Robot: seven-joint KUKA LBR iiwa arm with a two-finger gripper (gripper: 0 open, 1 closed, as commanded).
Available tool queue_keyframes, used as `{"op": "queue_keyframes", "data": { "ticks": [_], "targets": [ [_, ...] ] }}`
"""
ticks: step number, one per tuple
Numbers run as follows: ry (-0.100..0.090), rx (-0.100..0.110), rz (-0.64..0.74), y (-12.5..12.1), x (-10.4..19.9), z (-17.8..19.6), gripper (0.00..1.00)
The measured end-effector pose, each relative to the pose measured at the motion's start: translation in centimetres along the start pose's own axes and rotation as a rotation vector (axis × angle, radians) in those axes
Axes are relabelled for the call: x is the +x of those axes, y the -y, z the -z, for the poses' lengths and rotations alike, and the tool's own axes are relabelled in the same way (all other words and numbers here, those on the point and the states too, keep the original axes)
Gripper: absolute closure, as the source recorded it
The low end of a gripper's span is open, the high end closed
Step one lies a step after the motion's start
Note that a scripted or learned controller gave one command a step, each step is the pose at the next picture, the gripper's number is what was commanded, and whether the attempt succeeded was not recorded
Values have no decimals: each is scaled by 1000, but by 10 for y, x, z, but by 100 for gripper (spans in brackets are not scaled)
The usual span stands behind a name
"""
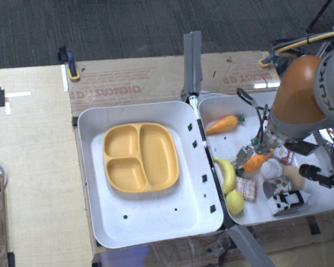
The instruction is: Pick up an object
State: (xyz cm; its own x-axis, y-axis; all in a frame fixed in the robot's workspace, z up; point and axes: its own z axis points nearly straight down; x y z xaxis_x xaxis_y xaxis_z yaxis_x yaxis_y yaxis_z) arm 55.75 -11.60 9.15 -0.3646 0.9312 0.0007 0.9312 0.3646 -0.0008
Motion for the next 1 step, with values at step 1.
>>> {"op": "queue_keyframes", "data": {
  "ticks": [1],
  "targets": [
    [6,-4,-84,13,13,2,0]
  ]
}}
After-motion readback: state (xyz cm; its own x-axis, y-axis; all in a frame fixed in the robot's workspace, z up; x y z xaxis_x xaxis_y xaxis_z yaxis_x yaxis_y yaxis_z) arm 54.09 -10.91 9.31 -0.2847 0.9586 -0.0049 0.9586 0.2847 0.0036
